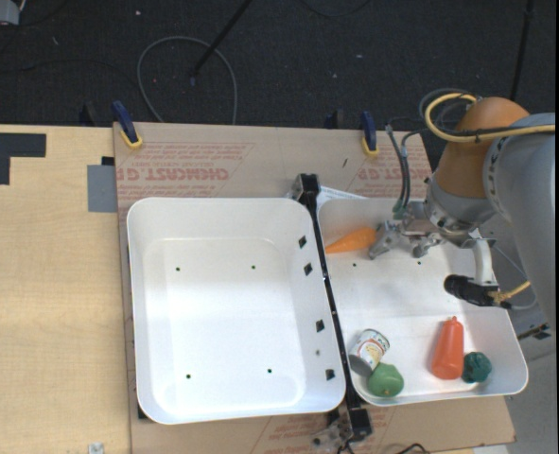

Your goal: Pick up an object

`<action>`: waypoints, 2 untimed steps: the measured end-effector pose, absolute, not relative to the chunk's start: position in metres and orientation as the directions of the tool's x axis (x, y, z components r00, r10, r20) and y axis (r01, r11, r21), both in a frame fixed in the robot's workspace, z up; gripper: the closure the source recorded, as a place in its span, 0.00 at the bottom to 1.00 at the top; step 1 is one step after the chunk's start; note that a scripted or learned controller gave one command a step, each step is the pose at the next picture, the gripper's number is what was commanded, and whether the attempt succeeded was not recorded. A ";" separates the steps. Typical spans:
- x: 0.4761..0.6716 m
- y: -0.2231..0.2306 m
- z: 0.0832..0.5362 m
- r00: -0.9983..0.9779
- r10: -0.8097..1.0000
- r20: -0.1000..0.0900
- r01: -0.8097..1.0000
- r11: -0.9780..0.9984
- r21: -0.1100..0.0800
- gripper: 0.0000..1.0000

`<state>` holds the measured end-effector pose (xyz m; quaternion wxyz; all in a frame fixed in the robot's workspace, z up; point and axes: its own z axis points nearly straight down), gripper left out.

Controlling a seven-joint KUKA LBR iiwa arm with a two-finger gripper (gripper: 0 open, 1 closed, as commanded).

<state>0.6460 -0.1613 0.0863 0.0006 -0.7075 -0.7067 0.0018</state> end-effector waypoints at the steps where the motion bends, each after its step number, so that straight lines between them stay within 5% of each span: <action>1: 0.647 -0.161 0.097 0.000 1.000 0.000 1.000 0.000 -0.001 1.00; 2: 0.587 -0.212 0.087 0.005 1.000 0.000 1.000 -0.005 -0.002 1.00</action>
